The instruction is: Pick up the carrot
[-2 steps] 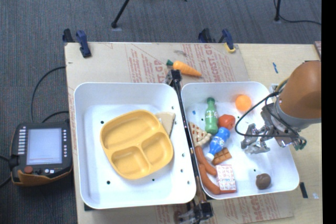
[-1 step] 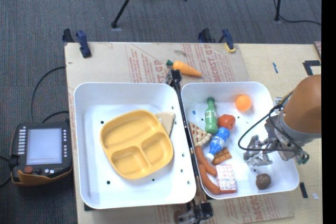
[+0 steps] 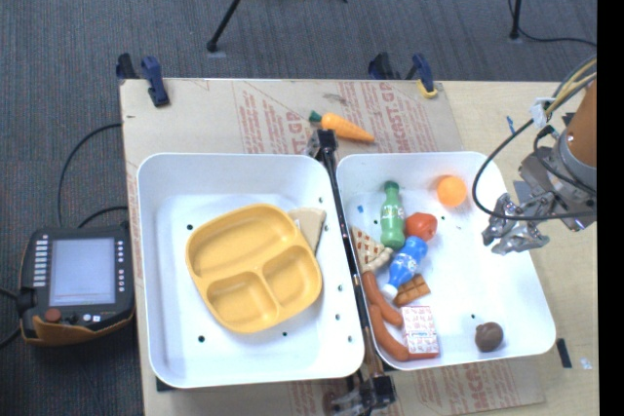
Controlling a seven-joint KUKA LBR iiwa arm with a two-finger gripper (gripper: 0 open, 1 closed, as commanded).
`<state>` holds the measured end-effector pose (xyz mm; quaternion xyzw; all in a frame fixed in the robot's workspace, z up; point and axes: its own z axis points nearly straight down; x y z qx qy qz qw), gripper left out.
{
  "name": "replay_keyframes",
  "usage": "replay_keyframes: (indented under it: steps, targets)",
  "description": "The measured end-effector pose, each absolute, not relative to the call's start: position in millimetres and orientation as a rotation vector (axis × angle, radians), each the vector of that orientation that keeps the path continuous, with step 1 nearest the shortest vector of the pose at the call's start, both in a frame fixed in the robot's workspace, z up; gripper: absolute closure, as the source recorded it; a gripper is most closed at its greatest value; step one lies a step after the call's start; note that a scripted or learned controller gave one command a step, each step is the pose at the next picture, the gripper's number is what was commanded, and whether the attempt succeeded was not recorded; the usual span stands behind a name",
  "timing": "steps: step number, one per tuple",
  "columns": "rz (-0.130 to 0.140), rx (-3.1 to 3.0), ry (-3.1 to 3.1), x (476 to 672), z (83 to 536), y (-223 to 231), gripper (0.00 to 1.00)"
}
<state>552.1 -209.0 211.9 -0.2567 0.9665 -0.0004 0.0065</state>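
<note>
Carrot (image 3: 347, 127) on bench behind bins, well apart from claw (image 3: 515, 236).

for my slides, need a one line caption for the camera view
Gripper hovers over the right bin while the carrot lies on the bench outside both bins.

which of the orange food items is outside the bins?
The carrot, with its green top, lying on the cardboard just beyond the bins' far edge. The orange ball and the sausages sit inside the right bin.
</note>
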Motion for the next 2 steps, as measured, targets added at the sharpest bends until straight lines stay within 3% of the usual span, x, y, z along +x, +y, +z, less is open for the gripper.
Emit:
replay_keyframes:
  steps: [1,2]
  targets:
    - [0.014,-1.400,2.806,589.8,138,-207,1.00]
    - [0.013,-1.808,2.560,604.0,86,-205,1.00]
